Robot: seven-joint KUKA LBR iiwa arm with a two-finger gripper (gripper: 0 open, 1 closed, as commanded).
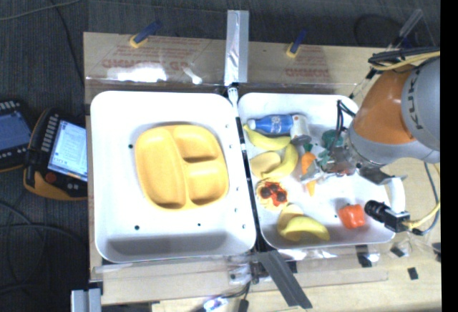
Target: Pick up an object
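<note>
Seen from above the bench (343, 60): the grey and orange arm (390, 121) reaches into the right bin (325, 104), its gripper (330, 159) low over the clutter at the bin's middle; whether the fingers are spread or closed, or have anything between them, I cannot tell, since the wrist hides them. The candidate objects crowd close: a small orange piece, perhaps a carrot (307, 162), lies just beside the gripper toward the bin divider, with the banana (275, 142) and a blue-labelled bottle (279, 124) beyond it on that same side. An orange-red pepper-like toy (351, 215) sits on the near side of the gripper, toward the front wall, and a yellow lump (300, 226) lies farther that way. The yellow divided tray (182, 164) rests well apart in the left bin (114, 182). Likely hazards: in such crowding the fingers may straddle two items or land on a rounded surface, so the piece squirts sideways; a small toy may also slip out on lifting.
</note>
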